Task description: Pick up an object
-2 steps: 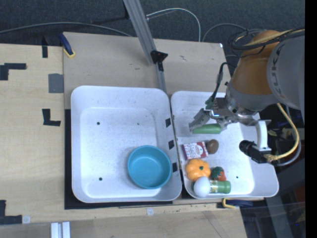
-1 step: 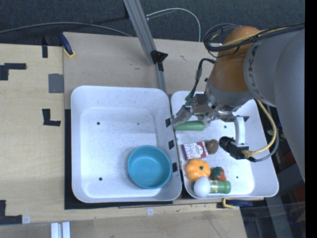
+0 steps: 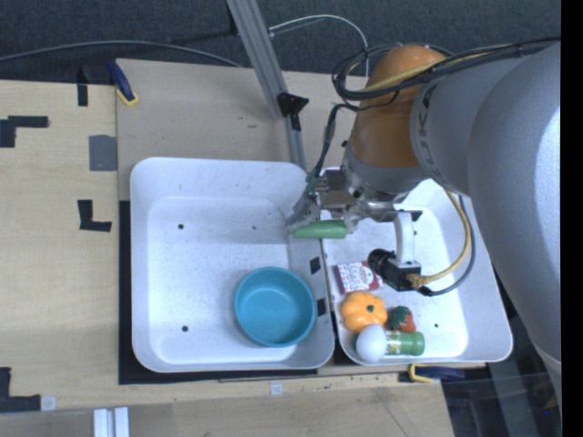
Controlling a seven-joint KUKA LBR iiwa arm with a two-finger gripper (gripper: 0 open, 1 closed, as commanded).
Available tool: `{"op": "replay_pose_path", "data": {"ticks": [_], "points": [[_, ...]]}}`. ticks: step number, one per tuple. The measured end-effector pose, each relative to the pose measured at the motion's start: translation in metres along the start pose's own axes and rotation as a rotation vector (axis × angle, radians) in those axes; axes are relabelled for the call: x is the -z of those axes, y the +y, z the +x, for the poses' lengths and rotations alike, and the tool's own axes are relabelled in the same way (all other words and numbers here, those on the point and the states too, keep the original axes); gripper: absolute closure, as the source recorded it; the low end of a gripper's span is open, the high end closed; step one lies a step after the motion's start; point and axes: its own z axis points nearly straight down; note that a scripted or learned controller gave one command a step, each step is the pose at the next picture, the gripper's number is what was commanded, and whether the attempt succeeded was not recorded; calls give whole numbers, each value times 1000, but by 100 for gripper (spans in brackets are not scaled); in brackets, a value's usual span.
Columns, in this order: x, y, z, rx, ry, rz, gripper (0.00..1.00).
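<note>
My gripper [image 3: 321, 218] hangs over the divider between the two white bins, under the orange wrist band. A long green object [image 3: 320, 230] lies crosswise at its fingertips, and the fingers are shut on it. It looks lifted above the bin rims. The left bin [image 3: 146, 244] holds a blue bowl [image 3: 273, 306] near its front right corner. In the right bin [image 3: 483, 330] lie a small orange pumpkin-like fruit [image 3: 363, 309], a white ball [image 3: 371, 342], a green-capped bottle [image 3: 405, 342] and a red-and-white packet [image 3: 352, 275].
The big grey arm covers the right bin's back and right side. A slanted grey pole [image 3: 260, 53] stands behind the left bin. A black fitting with a yellow cable [image 3: 401, 273] hangs by the packet. Bare wooden bench [image 3: 55, 271] lies to the left.
</note>
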Motion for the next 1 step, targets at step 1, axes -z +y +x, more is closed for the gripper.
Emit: {"op": "replay_pose_path", "data": {"ticks": [1], "points": [[17, 16, 49, 0, 1, -3, 100]]}}
